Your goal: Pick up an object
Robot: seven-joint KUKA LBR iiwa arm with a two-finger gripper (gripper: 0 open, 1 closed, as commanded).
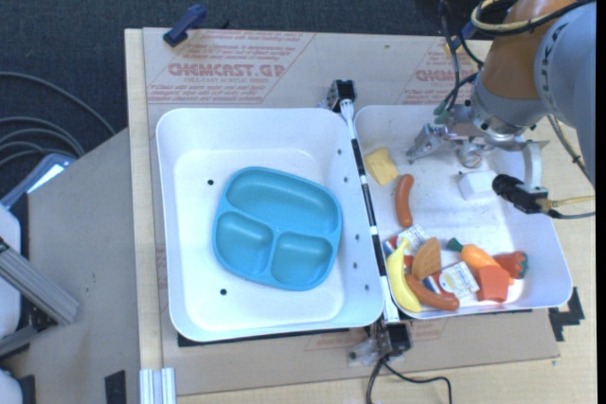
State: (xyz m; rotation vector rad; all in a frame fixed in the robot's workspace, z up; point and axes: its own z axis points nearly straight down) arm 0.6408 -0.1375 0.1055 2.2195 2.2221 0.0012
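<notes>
My gripper (445, 149) hangs over the back of the right bin (540, 232), with its two fingers spread apart and nothing between them. A yellow cheese wedge (382, 166) lies just to its left, and an orange-red sausage (404, 200) lies in front of that. A small white piece (466, 185) rests on the bin floor just in front of the gripper. Heaped at the bin's front are a banana (401, 277), a brown bread piece (427, 255), a second sausage (438, 299), a carrot (476, 254), an orange block (492, 283) and a red pepper (513, 262).
The left bin (180, 203) holds a blue divided plate (276, 227). A black divider rail (361, 184) runs between the bins. A black plug on a cable (518, 192) hangs from the arm over the right bin's right side. A blue clip (184, 25) lies at the board's back left.
</notes>
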